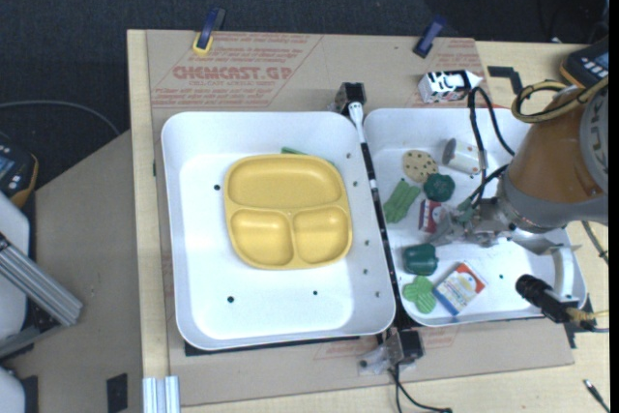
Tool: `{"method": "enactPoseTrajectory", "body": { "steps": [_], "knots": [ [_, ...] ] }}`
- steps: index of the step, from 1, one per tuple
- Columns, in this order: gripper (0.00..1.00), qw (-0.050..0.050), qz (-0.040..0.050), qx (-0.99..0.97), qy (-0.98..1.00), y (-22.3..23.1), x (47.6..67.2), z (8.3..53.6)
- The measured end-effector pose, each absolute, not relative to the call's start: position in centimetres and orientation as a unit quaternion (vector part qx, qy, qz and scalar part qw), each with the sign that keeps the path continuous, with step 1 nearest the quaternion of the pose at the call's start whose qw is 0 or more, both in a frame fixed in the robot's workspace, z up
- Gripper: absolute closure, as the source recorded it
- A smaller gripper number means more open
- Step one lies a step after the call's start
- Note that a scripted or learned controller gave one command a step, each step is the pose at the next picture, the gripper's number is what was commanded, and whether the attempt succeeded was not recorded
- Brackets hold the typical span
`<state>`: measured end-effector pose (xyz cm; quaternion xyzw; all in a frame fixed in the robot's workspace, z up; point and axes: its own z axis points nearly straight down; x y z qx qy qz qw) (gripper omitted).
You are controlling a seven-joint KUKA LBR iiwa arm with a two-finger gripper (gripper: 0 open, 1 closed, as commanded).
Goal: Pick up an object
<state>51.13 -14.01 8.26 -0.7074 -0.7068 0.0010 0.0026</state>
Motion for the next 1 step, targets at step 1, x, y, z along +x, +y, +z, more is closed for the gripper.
{"method": "enactPoseTrajectory", "body": {
  "steps": [1],
  "knots": [
    [1.0, 0.0, -0.0002, -0.708, -0.707, -14.05, 51.24, 9.49]
  ]
}}
